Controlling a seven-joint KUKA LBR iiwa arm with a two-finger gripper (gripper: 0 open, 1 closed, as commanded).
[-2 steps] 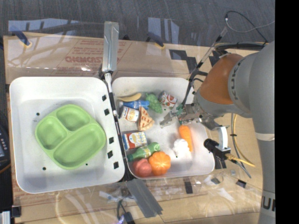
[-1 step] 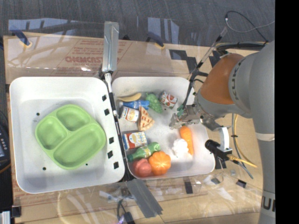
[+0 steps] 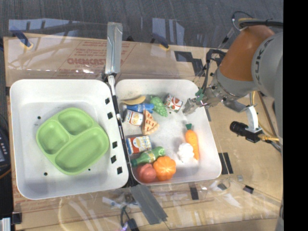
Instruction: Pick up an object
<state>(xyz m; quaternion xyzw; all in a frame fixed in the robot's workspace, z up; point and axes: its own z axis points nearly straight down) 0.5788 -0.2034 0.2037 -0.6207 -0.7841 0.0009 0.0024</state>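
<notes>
A cardboard-brown worktop (image 3: 240, 143) on grey carpet carries two shallow white bins side by side, ringed by a clear plastic barrier with patches of dark tape. In your left bin (image 3: 29, 105) lies a green divided plate (image 3: 72, 139) with three compartments, tilted a little on the bin floor. Your right bin (image 3: 211, 148) holds the toy foods. Along its far side, from left to right, lie a banana (image 3: 134, 100), a bunch of green grapes (image 3: 159, 105) and a small red-and-white can (image 3: 174, 103); just below the banana are a blue-labelled packet (image 3: 137, 109) and a pizza slice (image 3: 150, 122). Nearer the middle sits a small carton (image 3: 139, 143); beside it a green vegetable (image 3: 148, 156) touches a red apple (image 3: 147, 173) and an orange (image 3: 165, 167) at the near rim. A carrot (image 3: 192, 139) lies lengthwise toward the right wall, with a white piece (image 3: 185, 151) touching its lower end. Your arm (image 3: 250, 57), grey with an orange band, reaches in from the right, and the claw (image 3: 191, 105) hovers over the far right corner of the right bin, just beside the can and above the carrot's leafy tip. You cannot tell from this angle how far the claw is spread; nothing is seen held in it.
</notes>
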